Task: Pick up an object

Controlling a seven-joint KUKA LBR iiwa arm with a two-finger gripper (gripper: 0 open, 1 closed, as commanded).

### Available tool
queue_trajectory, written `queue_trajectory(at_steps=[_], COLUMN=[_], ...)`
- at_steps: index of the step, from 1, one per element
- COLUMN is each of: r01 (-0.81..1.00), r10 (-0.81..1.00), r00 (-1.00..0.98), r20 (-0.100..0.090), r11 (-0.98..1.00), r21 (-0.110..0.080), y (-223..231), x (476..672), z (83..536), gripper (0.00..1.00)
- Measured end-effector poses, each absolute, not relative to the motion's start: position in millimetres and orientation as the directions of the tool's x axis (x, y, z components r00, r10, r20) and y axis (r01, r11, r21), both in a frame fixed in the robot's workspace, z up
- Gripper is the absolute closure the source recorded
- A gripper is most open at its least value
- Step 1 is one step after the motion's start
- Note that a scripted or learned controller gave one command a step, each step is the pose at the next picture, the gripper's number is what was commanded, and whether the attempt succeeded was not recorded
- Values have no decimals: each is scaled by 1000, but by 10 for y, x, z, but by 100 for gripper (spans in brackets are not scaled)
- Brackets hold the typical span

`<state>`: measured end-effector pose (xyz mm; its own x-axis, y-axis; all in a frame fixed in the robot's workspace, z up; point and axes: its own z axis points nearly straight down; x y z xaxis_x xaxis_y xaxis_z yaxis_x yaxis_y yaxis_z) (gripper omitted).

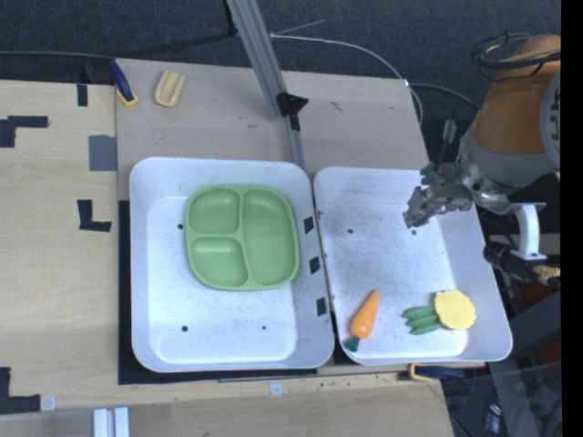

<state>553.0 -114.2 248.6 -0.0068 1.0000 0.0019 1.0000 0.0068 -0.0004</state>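
In the right bin (387, 198), an orange toy carrot (365, 314) lies near the front edge. To its right rests a yellow toy with green leaves (442, 312), like a corn cob or pineapple. My gripper (421, 207) hangs over the bin's far right part, well behind both toys and apart from them. Nothing shows between its fingers.
The left bin (155, 271) holds a green three-compartment plate (242, 237). A grey metal pole (260, 48) slants across the bench behind the bins. A small tan block (168, 88) and a blue-yellow item (122, 84) lie on the bench at far left.
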Motion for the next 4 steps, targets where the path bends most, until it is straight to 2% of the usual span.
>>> queue_trajectory(at_steps=[2, 3, 4], r01=[1000, 1000, 1000], r10=[1000, 1000, 1000], r00=[-7, -6, -7], r20=[2, 1, 2], r11=[7, 6, 7], r21=[-2, -2, 0], y=[12, 523, 988], x=[5646, 5802, 6009], z=[2341, 2210, 2315], gripper=[100, 100, 100])
